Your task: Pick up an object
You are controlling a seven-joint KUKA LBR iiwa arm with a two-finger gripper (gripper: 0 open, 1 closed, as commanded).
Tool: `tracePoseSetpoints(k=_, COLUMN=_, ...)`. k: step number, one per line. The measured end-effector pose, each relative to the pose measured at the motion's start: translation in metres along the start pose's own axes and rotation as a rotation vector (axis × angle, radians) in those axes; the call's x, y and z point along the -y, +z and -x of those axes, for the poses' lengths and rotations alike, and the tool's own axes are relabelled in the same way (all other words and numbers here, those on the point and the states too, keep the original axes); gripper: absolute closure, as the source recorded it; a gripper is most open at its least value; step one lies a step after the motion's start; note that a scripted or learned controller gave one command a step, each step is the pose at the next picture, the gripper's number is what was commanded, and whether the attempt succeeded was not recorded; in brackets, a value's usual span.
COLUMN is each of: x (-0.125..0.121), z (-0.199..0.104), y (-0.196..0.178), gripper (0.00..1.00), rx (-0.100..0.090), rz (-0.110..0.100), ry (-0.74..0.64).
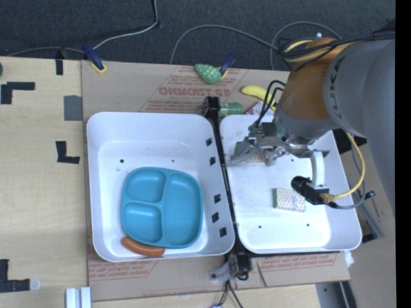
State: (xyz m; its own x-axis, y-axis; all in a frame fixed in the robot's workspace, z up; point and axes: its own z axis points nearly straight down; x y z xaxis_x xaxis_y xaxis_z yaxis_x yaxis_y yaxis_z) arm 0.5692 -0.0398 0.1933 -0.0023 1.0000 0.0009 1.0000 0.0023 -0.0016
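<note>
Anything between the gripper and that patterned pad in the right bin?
Nothing visible. The gripper sits in the right bin near its upper left; the patterned pad lies lower right of it, with bare bin floor between them.

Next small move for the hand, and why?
Probably shift toward the small patterned pad and descend. The hand sits over the right bin near its upper-left part, with nothing visibly held; the pad lies nearer the bin's front, apart from it.

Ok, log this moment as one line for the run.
gripper: low in right bin, upper left | sponge: lying apart | left bin: blue tray, sausage
</note>
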Motion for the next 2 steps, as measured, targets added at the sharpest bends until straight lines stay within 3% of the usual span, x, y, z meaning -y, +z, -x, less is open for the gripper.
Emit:
tracePoseSetpoints(k=1, x=-0.041, z=-0.038, y=-0.044, gripper=1.00, rx=0.001, rz=0.002, ry=0.000)
tracePoseSetpoints(k=2, x=-0.014, z=-0.060, y=0.010, gripper=1.00, rx=0.001, rz=-0.002, ry=0.001)
